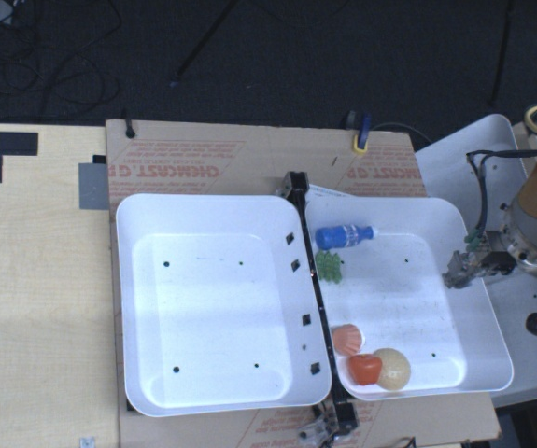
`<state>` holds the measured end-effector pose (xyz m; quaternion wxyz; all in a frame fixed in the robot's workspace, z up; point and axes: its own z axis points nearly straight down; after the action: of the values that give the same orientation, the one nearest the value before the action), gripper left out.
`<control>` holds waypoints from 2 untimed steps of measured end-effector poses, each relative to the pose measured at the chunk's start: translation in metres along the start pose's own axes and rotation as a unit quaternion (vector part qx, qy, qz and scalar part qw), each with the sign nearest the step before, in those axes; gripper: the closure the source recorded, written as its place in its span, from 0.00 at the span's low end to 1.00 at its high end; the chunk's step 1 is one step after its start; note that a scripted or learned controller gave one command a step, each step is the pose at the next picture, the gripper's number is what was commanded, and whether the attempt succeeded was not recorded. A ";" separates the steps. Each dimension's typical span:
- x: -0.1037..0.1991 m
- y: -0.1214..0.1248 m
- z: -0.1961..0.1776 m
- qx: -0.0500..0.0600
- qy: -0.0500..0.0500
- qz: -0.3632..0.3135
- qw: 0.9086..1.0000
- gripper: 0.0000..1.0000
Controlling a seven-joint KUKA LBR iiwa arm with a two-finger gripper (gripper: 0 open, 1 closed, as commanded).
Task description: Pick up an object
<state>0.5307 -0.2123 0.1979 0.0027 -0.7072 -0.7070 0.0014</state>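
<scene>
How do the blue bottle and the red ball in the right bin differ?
The bottle is blue and long, lying on its side; the red ball is round. The bottle lies apart at the bin's far left side; the ball sits at the near edge against a pale ball. Both share the right bin.

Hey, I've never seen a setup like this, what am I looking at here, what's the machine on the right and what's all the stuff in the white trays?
This is one picture from a camera fixed above a bench, looking down at a slant. The machine at the right edge is a robot arm; the small dark part reaching over the right bin's rim is its gripper. Nothing is visibly held, and whether it is open is too small to tell. Its job is to pick up an object.

Two shallow white bins sit side by side. The right bin holds a blue bottle lying on its side, a small green object below it, and, in the near left corner, a pale orange ball, a red object and a pale yellow ball close together. The left bin shows just small dark holes.
</scene>
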 end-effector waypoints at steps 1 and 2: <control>0.000 -0.007 0.060 0.001 0.000 0.000 1.000 1.00; 0.000 -0.018 0.082 0.000 0.000 0.000 1.000 1.00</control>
<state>0.5121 -0.2119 0.1160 0.0025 -0.7070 -0.7072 0.0010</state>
